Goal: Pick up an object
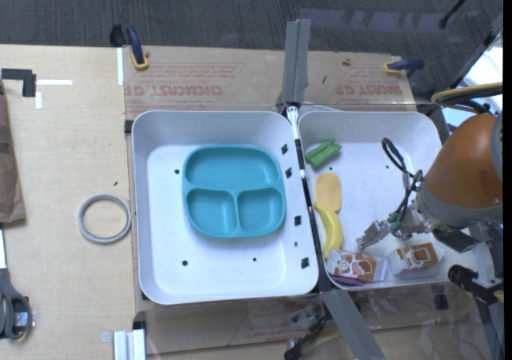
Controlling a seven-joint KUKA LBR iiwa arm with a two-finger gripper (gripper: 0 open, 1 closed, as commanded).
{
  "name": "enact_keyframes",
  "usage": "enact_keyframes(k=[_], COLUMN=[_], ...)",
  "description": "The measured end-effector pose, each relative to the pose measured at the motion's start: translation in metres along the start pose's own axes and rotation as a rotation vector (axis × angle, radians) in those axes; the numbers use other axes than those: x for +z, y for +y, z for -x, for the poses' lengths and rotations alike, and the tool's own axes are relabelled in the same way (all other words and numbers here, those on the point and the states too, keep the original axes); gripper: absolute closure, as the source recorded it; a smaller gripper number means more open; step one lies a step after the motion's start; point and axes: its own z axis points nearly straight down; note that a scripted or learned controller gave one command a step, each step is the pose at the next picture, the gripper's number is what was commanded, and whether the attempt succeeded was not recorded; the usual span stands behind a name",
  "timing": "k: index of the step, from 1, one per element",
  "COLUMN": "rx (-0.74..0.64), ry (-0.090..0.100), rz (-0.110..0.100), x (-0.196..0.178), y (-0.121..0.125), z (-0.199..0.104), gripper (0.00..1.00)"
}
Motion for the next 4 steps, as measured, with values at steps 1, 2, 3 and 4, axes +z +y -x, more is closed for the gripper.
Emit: enact_keyframes(k=[1,2,3,4], rx=[-0.522,-0.64,-0.85,-0.792], ry=[-0.002,-0.019,-0.003,-0.004], rz=[0.002,0.018,0.003,0.004], x=[-0.13,-0.006,-0.001,-0.002], y=[0.005,0.01,0.073,0.143], z=[-0.013,-0.011,-0.027,0.008], gripper=[0.0,0.0,0.0,0.0])
